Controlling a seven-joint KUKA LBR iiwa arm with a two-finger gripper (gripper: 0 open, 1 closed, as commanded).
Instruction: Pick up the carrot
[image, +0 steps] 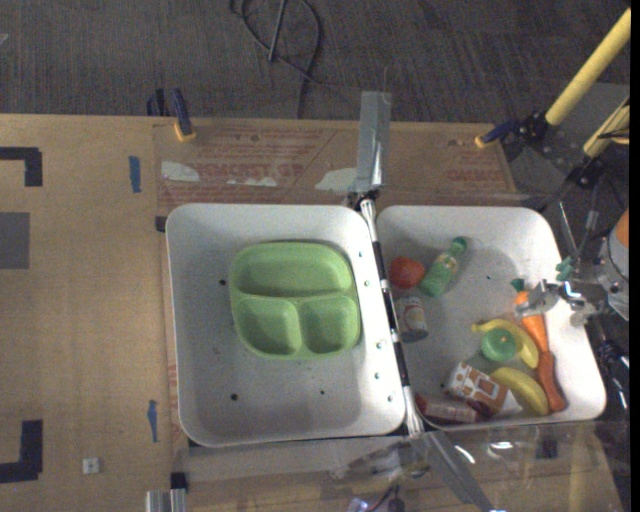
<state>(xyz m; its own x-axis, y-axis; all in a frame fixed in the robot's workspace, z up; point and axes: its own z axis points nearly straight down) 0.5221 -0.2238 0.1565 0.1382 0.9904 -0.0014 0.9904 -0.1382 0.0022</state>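
Note:
The carrot (545, 358) is a long orange piece lying along the right side of the right bin (480, 225), its upper end near the bin's right wall and its lower end by the front corner. My gripper (552, 297) hangs over the right edge of that bin, just above the carrot's upper end. A small orange bit shows at the gripper's left side. The gripper is small and partly lost against the arm's metal parts, so the view does not settle whether it touches the carrot.
Beside the carrot lie a yellow banana (524, 390), a green round toy (499, 345) and a second yellow banana (500, 326). A juice carton (474, 386), can (411, 318), tomato (406, 272) and green bottle (443, 267) share the bin. The left bin (200, 330) holds a green divided plate (295, 298).

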